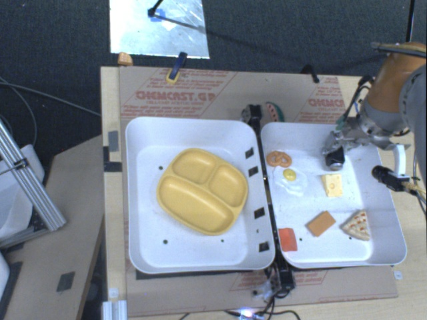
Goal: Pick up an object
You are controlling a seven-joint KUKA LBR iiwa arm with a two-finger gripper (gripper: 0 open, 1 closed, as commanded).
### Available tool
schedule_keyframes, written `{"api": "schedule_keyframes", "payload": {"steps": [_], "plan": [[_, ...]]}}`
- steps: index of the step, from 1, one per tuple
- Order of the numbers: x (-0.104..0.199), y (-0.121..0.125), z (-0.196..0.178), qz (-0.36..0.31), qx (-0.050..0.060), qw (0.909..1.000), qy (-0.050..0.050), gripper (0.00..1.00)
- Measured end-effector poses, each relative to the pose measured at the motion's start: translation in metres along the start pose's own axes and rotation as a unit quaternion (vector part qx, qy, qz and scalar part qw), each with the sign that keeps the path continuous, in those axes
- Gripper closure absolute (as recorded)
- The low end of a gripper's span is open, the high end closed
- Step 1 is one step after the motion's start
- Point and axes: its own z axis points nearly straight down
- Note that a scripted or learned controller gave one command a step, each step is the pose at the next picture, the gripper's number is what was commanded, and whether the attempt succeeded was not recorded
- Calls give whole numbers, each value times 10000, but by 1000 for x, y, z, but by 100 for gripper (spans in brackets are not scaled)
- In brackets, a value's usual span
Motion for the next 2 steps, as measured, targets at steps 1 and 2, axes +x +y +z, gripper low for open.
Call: {"api": "schedule_keyframes", "payload": {"steps": [1,2], "plan": [[78,7,13,-16,66,10000,22,100],[181,-87,-100,-32,0,10000,44,100]]}}
